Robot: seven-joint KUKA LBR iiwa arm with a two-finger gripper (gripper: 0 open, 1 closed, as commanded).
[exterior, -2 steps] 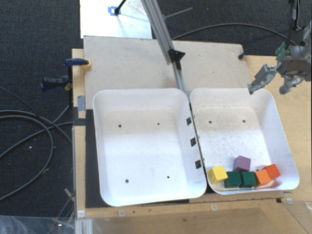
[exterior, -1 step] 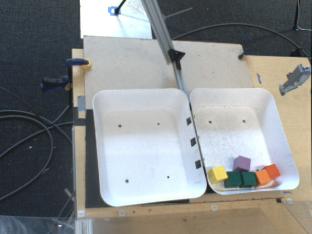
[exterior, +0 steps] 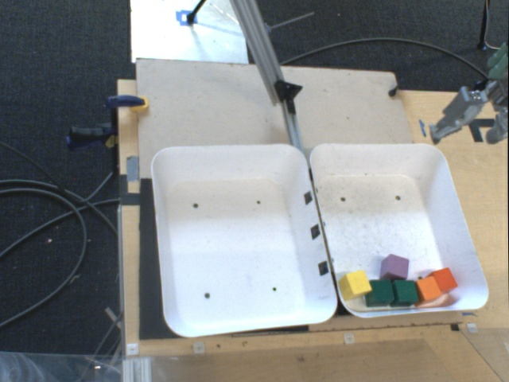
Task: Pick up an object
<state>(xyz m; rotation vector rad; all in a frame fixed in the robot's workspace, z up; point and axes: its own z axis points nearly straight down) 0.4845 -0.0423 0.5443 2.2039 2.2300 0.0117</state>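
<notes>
the likeliest pick is the purple block (exterior: 394, 266), sitting in the right bin (exterior: 445, 181) toward its 5 o'clock corner, a little apart at 12 o'clock of the rest of the cluster. it looks like a small, rigid, light cube with flat faces, so it should not deform or break; a pinch across 2 opposite side faces looks safest, coming straight down. at its 8 o'clock lies a yellow block (exterior: 355, 283), at 6 o'clock 2 green blocks (exterior: 393, 292) pressed side by side, and at 4 o'clock 2 orange blocks (exterior: 437, 284) hard against the bin wall. those neighbours crowd its lower side, so a finger there may nudge them; its upper faces are free. the left bin (exterior: 171, 213) sits alongside. the gripper (exterior: 469, 115) hangs well away at 1 o'clock, beyond the bin rim, and whether its jaws are parted or closed i cannot tell.
</notes>
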